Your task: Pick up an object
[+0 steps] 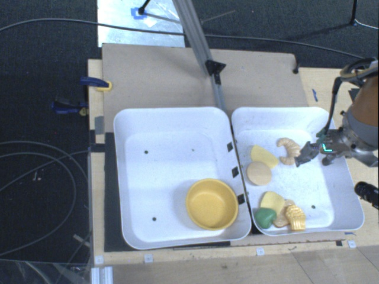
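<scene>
Currently, the likeliest target, a tan curved piece [288, 148], lay at centre-right of frame in the right bin [349, 209], just beside the gripper [303, 156]. Jaw state: cannot tell; nothing seen held. Step judged: approach, pre-grasp. Next move probably req. lowering w/ tips straddling the piece, then closing. No brands, labels or legible writing. Yellow bowl [211, 203] sat lower-centre in the left bin [136, 123].

The arm [362, 114] is grey, with an orange band above the wrist and a black cable looping along its upper side. A small teal-green light glows on the wrist housing. The claw [303, 157] is dark grey, angular, and blocky in shape.
</scene>
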You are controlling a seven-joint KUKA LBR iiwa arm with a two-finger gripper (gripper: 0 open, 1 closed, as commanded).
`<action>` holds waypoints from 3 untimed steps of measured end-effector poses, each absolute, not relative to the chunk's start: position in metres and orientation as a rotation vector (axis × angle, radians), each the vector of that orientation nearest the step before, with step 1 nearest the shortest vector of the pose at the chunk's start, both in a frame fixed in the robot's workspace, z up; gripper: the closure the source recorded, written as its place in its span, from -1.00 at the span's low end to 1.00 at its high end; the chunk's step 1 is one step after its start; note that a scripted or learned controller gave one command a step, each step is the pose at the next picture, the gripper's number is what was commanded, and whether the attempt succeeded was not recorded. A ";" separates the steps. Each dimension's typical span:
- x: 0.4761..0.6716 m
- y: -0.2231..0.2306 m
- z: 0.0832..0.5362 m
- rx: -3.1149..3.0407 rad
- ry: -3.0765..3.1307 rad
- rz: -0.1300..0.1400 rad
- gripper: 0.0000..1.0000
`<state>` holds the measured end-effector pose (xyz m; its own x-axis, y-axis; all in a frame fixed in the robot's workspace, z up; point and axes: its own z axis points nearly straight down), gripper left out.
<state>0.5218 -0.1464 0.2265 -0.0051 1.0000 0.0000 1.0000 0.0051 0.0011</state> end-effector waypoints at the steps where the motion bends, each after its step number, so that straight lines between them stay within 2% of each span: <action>1: 0.522 -0.146 0.227 2.215 2.226 0.002 -1.00; 2: 0.522 -0.144 0.185 2.220 2.224 -0.002 -1.00; 3: 0.516 -0.149 0.125 2.223 2.224 -0.003 -1.00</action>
